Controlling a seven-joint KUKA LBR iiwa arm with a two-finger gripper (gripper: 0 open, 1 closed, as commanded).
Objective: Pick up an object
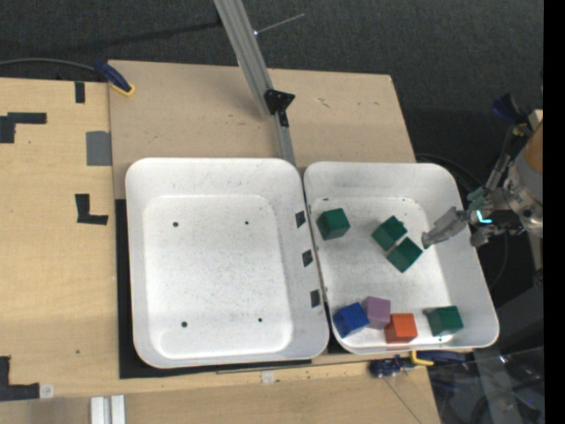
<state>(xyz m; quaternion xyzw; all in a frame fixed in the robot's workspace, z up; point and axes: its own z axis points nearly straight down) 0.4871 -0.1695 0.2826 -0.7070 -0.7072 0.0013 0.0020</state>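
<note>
The right bin (459, 197) serves as the landmark here; it lies touching the left bin (141, 237) along their shared edge, both on the wooden bench (177, 104); inside the right bin, a green block (333, 223) sits toward the side nearest the left bin, in the upper half; two more green blocks sit near the bin's middle, one (388, 233) just above and touching or nearly touching the other (405, 255); along the bin's lower edge runs a loose row: a blue block (350, 318) closest to the left bin, a purple block (378, 310) just beside it, an orange block (402, 327) touching or nearly touching the purple one, and a fourth green block (444, 320) a little apart toward the bin's outer lower corner; the gripper (434, 235) reaches in over the bin's outer rim from the right, its grey tip slanting down toward the pair of green blocks in the middle, ending just beside the lower one; whether it touches that block cannot be told; nothing is seen between the fingers, and whether they are apart or together cannot be told, since the tip reads as a single blurred grey shape; a slanted metal pole (247, 42) crosses the bench above the bins, ending at a black clamp (279, 102) above the bins' shared edge.
</note>
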